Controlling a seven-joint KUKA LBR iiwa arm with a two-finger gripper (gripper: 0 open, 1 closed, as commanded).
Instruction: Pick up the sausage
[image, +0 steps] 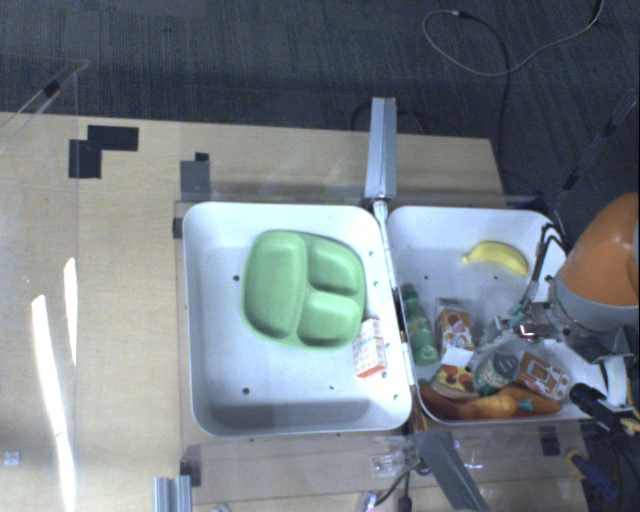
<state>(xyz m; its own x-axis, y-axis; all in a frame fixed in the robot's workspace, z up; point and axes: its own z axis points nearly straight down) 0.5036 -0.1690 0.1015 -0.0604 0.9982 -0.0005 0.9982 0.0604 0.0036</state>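
The sausage (443, 402) is a dark red-brown curved piece lying along the front wall of the right bin (440, 232), partly under a pizza slice (452, 379) and an orange food piece (497, 405). The arm's orange band (608, 262) shows at the right edge. My gripper (524, 326) hangs low over the right side of that bin, above a can (496, 368) and up and to the right of the sausage.
The right bin also holds a banana (496, 257), a green bottle (418, 328), a small carton (455, 327) and a flat packet (543, 376). In the left bin (215, 340) sit a green divided plate (303, 287) and a small red-and-white carton (370, 353).
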